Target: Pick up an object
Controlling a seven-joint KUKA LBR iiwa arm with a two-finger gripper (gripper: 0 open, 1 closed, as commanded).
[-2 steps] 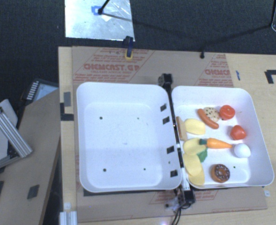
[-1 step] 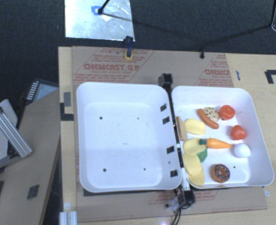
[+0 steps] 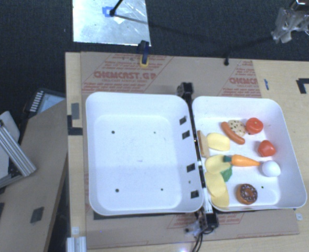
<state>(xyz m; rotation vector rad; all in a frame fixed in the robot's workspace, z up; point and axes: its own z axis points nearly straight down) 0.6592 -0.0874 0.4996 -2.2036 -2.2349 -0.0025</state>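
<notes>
Toys all lie in the right bin [image 3: 288, 135], and the tool [image 3: 289, 25] hangs well apart from them at the far right of the scene, out past the far edge of the bench [image 3: 44, 156] and over the dark floor. So the one relation that counts is this: the pickable things lie nearward and a little left of the tool, and the arm would have to come toward the near side and down to reach any of them.

Whether the tool is apart or together I cannot tell; it is small and blurred. Nothing can be seen held in it.

Inside the right bin the things crowd its left and middle. A carrot [image 3: 244, 161] lies with its long axis running left to right, green end to the left, tip almost touching a white egg [image 3: 270, 168]. Far of it sit a sausage [image 3: 232, 132], slanting from far left to near right, and two red tomatoes [image 3: 254, 125], one near the far wall and one just beyond the egg. Yellow slices [image 3: 217, 141] line the left side, one beside the other down toward the near wall, and a donut [image 3: 246, 193] sits at the near side.

The far tomato looks, by my judgement, the shortest reach from the tool, and being round it needs no particular turn of the wrist. The carrot would want a grip across its short axis. The left bin [image 3: 96, 140] lies farthest from the tool.
</notes>
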